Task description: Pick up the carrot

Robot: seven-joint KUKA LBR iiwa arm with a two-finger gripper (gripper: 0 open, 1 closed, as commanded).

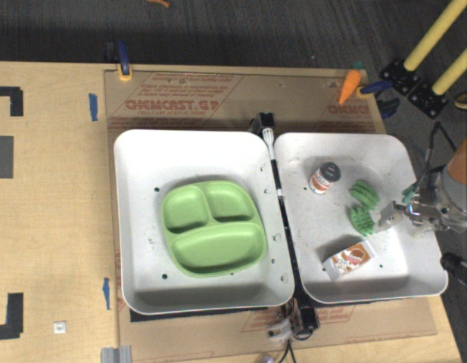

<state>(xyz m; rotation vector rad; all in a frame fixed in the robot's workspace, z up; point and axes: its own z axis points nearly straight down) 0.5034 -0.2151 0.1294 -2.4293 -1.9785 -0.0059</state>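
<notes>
The carrot point(350, 86), orange with a green top, lies on the cardboard sheet behind the right bin's far edge, outside both bins. My gripper point(398, 210) hangs low over the right side of the right bin point(392, 153), close to a green ridged toy point(362, 219). It is well in front of the carrot and nowhere near touching it. I see nothing held in the gripper.
The right bin also holds a small can point(324, 178), a second green ridged piece point(364, 193) and a red-and-white snack box point(348, 259). A green divided plate point(213, 225) sits in the left bin point(135, 203). Yellow poles point(437, 29) rise at the back right.
</notes>
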